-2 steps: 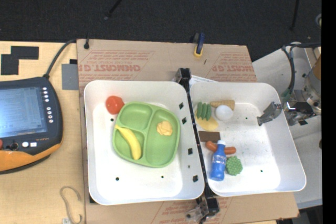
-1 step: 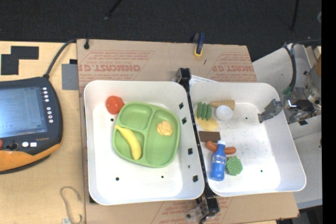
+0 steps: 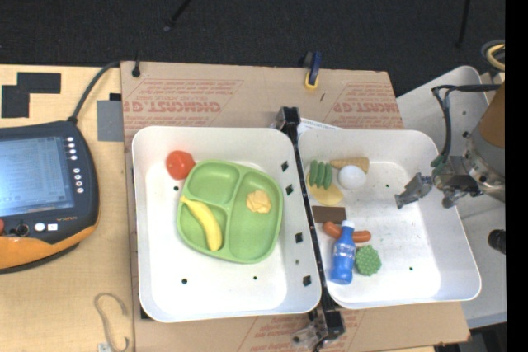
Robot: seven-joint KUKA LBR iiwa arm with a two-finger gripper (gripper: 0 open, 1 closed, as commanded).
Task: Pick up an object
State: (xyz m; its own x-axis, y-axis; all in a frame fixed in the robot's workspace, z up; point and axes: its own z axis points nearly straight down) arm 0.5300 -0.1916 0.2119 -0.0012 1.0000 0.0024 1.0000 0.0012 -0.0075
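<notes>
The right bin [image 3: 445, 276] holds several small items on its left side: a green ridged piece [image 3: 320, 174], a white ball [image 3: 352, 176], a yellow piece [image 3: 327, 195], a brown block [image 3: 328, 213], a red sausage [image 3: 333, 228], a blue bottle [image 3: 343, 253] and a green broccoli [image 3: 368, 261]. My gripper [image 3: 431, 194] hangs over this bin's right side, well right of the items. Its fingers stand apart with nothing between them. The left bin [image 3: 157, 276] carries a green divided plate [image 3: 239, 239] with a banana [image 3: 204, 223] and a yellow lump [image 3: 259, 201]. A red tomato [image 3: 180, 164] lies beside the plate.
A teach pendant [image 3: 41, 185] lies on the bench at the far left. Cardboard [image 3: 214, 99] sits under both bins, with a blue clamp [image 3: 312, 70] at its back edge. A black divider [image 3: 301, 210] runs between the bins. Bare bin floor lies under my gripper.
</notes>
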